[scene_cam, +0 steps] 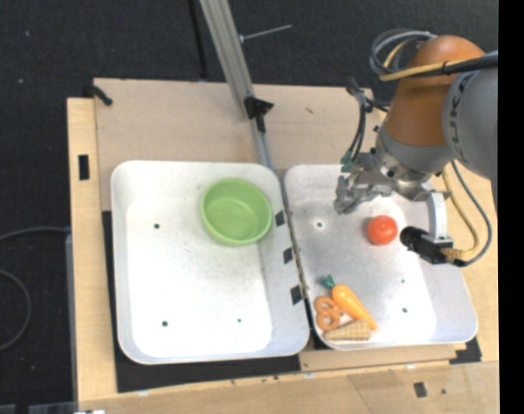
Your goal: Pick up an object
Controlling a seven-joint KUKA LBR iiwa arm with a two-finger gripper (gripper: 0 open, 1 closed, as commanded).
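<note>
A red tomato (382, 230) lies in the right bin (417, 317), toward its upper middle. At the bin's front left corner sit an orange carrot (350, 302), a pretzel (328, 314) and a corn piece (351, 332), bunched together. My gripper (345, 198) hangs over the upper part of the right bin, just left of and above the tomato, apart from it. Nothing shows between its fingers. A green bowl (236, 211) rests in the left bin (158, 317), near its upper right.
A slanted metal pole (231, 59) runs down from the top to the divide between the bins. The grey and orange arm (426, 102) covers the right bin's far right corner. A black part on a white bracket (427, 241) sits right of the tomato.
</note>
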